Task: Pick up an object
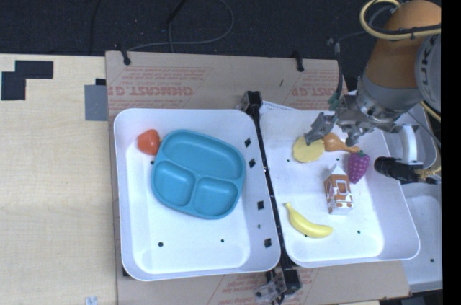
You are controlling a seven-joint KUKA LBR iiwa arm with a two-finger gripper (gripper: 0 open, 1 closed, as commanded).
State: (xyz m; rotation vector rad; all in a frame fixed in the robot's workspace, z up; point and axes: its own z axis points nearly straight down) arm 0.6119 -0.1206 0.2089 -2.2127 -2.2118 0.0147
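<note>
My gripper (336, 135) hangs over the upper part of the right bin (392, 242), its fingers spread apart and open. Just below the fingertips lies a small orange piece (338, 144), and I see nothing clamped between the fingers. A yellow rounded piece (307, 151) lies to its left and a purple bunch of grapes (358, 165) to its lower right. A small white and orange carton (338, 193) stands nearer the front. A yellow banana (308, 223) lies at the front of that bin.
The left bin (137, 239) holds a blue divided plate (197, 173) and a red-orange fruit (148, 141) at its upper left. A black divider (265, 181) runs between the bins. The grey arm with its orange band (403, 29) comes in from the upper right.
</note>
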